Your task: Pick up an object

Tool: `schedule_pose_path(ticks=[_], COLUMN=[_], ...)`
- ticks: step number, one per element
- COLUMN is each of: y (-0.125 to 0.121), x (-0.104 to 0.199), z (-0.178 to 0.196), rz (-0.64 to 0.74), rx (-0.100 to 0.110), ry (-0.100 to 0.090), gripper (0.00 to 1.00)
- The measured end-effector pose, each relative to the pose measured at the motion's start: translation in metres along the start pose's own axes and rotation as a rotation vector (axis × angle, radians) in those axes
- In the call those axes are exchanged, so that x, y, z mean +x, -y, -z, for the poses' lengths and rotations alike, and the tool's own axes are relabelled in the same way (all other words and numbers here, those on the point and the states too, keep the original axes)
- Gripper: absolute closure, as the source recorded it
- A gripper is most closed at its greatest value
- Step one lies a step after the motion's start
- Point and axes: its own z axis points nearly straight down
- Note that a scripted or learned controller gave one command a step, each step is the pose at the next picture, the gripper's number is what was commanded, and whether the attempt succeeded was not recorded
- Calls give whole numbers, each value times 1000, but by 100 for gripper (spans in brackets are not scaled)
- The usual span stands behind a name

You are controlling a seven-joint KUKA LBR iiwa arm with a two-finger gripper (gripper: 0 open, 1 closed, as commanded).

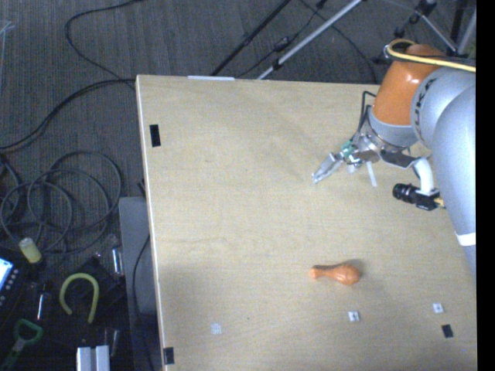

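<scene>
A small orange pear-shaped object [338, 273] lies on its side on the tan bench top [232, 207], its narrow end pointing left. My gripper [344, 176] hangs at the right, above and behind the object and well apart from it. One metal finger [323, 170] points down-left and the other finger [372, 176] sits to its right, so the gripper is open with nothing between them. The grey arm with its orange band [402, 91] comes in from the right edge.
A black mark [155, 135] sits near the bench's left edge, and small square markers [353, 315] lie near the front right. Cables [62, 199] and tools lie on the floor to the left. Tripod legs [325, 22] stand behind the bench.
</scene>
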Motion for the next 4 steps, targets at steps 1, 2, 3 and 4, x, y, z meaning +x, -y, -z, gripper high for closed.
schedule_pose_path(ticks=[1,2,3,4], y=[-18,-18,-18,-18], x=[57,58,58,58], z=[0,9,9,9], rz=[50,51,51,51], rx=[-1,-1,-1,-1], ry=[0,0,-1,-1], gripper=[0,100,0,0])
